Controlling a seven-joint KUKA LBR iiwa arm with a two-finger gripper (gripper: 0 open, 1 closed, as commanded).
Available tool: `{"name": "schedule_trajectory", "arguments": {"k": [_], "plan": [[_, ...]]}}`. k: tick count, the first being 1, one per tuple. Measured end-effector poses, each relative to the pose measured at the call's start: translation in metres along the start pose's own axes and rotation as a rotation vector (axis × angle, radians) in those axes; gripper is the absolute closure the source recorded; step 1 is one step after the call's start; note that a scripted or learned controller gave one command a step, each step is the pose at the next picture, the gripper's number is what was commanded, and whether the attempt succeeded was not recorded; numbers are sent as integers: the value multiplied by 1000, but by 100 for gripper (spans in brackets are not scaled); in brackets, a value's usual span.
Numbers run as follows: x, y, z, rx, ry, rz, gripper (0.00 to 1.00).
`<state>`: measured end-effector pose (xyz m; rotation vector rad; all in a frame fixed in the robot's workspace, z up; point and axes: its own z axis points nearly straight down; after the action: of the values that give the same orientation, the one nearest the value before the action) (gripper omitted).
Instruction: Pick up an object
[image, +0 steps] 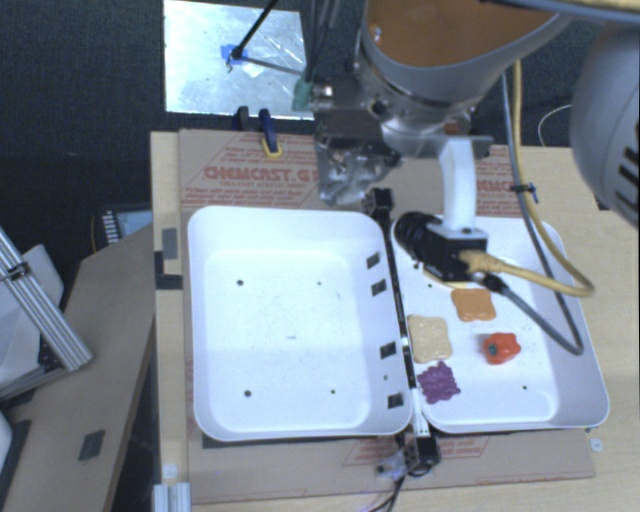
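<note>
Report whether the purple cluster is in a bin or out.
In: the purple cluster lies on the floor of the view's right bin, beside the beige slab.

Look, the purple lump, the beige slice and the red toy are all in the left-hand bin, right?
No, wrong bin. The camera view shows the purple lump, the beige slice and the red toy all in the right-hand bin.

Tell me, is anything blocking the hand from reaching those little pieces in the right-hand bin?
Nothing visible is. The hand hangs over the bins' far rim, and the orange slab, beige slab, red piece and purple cluster lie uncovered in the right bin, with no other object between them and it.
</note>
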<state>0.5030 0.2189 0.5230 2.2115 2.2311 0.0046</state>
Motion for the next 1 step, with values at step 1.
{"name": "schedule_trajectory", "arguments": {"k": [1], "plan": [[17,-17,-13,-1,1,2,100]]}}
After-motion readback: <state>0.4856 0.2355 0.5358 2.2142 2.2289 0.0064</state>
